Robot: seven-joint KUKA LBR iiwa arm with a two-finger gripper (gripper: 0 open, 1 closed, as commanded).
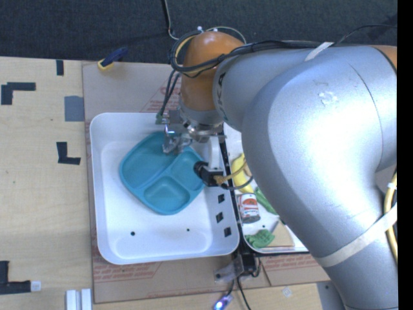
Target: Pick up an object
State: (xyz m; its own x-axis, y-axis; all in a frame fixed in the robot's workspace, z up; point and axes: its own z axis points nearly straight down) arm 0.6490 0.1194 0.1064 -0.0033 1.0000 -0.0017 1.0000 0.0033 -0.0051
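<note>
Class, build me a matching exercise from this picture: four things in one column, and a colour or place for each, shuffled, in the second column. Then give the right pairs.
Things
1. divided tray
2. band above the wrist
3. small can
4. clamp

Descriptions
A. orange
B. in the right bin, beside the divider
C. teal, lying in the left bin
D. blue and yellow, at the bench's far edge

Pairs: 1-C, 2-A, 3-B, 4-D

Gripper [171,141] over teal tray [162,176] in left bin [106,192]; right bin [284,245] w/ clutter
</note>
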